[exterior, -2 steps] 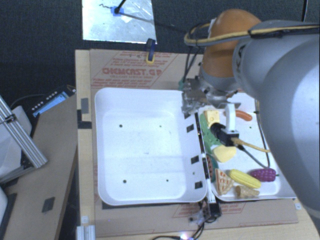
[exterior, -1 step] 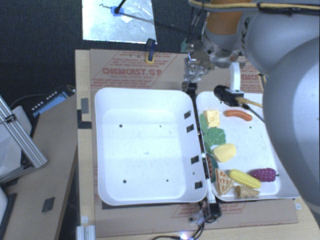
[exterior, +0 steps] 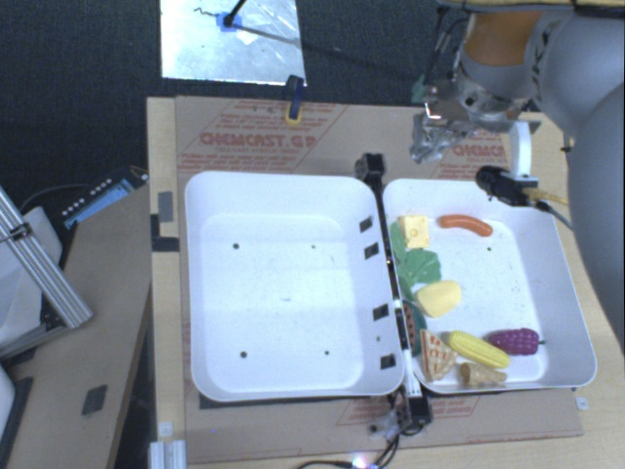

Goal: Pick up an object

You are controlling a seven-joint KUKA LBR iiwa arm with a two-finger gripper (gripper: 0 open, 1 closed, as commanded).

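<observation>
I see the gripper hanging above the far edge of the right bin, over the cardboard sheet rather than over the toys; its fingers look slightly parted with nothing between them, though the view is blurred there. The things to pick all lie in the right bin. The hot dog lies near the far wall, its long axis running left to right. Left of it sits a yellow cheese wedge, touching a green leafy piece below it. A pale yellow lemon-like piece rests just beside the leaf, toward the near side. Along the near wall I see a waffle-patterned wedge, a corn cob lying slantwise with its right end nearer the front, a tan piece under it, and a purple grape bunch lying left to right. The left bin shows only its bare white floor. On the cardboard I read red print, "CHEMCAST GP", behind the left bin; the same print repeats behind the right bin, partly hidden by the gripper.
</observation>
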